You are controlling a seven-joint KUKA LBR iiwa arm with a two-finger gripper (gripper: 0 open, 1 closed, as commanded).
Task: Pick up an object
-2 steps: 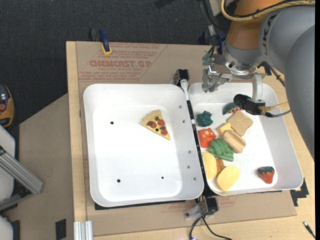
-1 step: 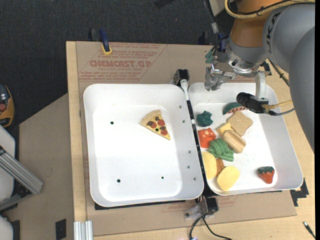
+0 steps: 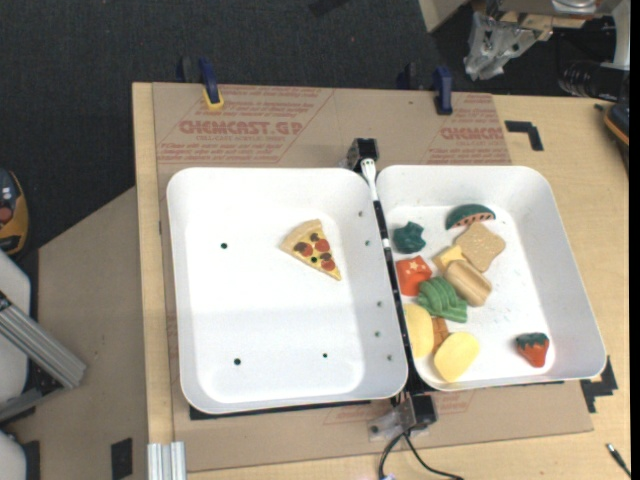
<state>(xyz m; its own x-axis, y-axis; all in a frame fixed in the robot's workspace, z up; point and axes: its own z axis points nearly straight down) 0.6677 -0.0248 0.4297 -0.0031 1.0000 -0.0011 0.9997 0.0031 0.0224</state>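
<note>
The gripper (image 3: 490, 60) hangs high up at the top right of the camera view, past the far edge of the bench and well away from both bins. I cannot tell how it is set, because it is small and blurry there. Nothing is in it.

The left bin (image 3: 200, 268) has just one toy in it: a pizza slice (image 3: 312, 249), lying flat near the wall in the middle. It sits alone, so it looks easy to grab with no other toys in the way.

The right bin (image 3: 560, 268) is full of toy food, bunched up on its left side. There is a watermelon slice (image 3: 470, 215) at the back, with a slice of bread (image 3: 482, 247) just in front of it. A dark green toy (image 3: 408, 237) sits close to the middle wall, above a red piece (image 3: 413, 272). A leafy green piece (image 3: 443, 299) lies across the pile. A yellow potato-like lump (image 3: 456, 355) sits at the front. A strawberry (image 3: 533, 349) lies off by itself near the front right corner.

I think the job has not started yet. The arm is parked up high, likely so the camera can see both bins. The strawberry or the pizza look like the safest picks, since they lie apart from other toys.
</note>
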